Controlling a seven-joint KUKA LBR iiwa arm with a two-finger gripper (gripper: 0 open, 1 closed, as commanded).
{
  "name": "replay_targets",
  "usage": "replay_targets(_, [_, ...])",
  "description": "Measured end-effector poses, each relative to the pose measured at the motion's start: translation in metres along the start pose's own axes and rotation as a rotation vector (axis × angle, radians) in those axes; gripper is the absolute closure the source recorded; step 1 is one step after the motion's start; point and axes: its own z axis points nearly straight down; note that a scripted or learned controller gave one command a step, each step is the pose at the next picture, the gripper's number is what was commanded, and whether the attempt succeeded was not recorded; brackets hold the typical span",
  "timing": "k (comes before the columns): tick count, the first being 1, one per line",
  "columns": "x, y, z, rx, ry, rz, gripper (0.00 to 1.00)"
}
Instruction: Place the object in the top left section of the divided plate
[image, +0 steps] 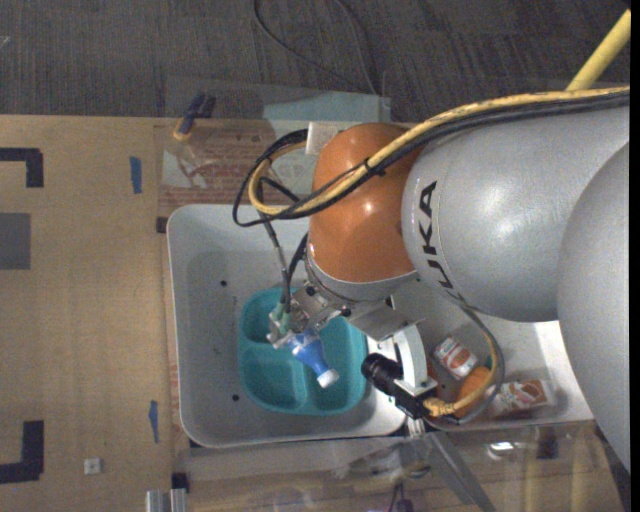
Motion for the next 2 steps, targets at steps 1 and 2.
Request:
replay_targets(1, [-0.080,-0.032,-0.019,-0.002,-0.002,-0.191,1.00])
replay_targets(2, [-0.022,-0.026,0.017,0.003,0.002,-0.194,1.00])
